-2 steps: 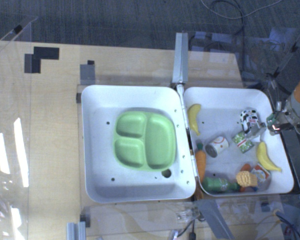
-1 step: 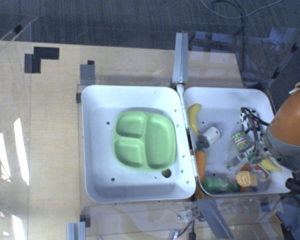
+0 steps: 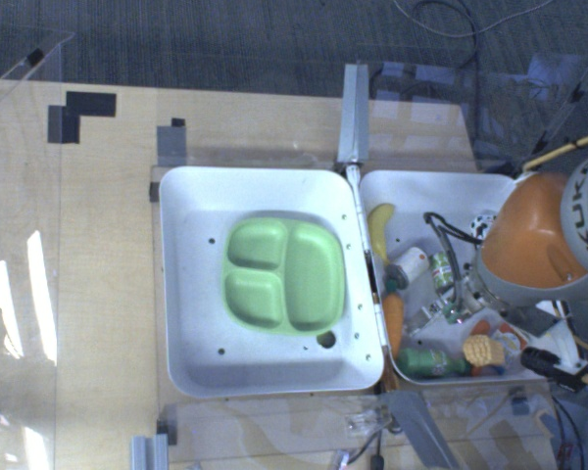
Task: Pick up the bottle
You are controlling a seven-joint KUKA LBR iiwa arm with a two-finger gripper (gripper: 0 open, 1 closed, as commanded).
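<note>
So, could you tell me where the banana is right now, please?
The banana lies in the right bin, at its upper left by the dividing wall, just above the carrot and left of the small bottle.

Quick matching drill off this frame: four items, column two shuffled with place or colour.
Items:
1 green divided plate
2 banana
3 carrot
4 corn cob

Descriptions:
A orange, along the right bin's left wall
B left bin, middle
C right bin, upper left corner, yellow
D right bin, near its front edge, below the arm

Pairs: 1-B, 2-C, 3-A, 4-D
</note>
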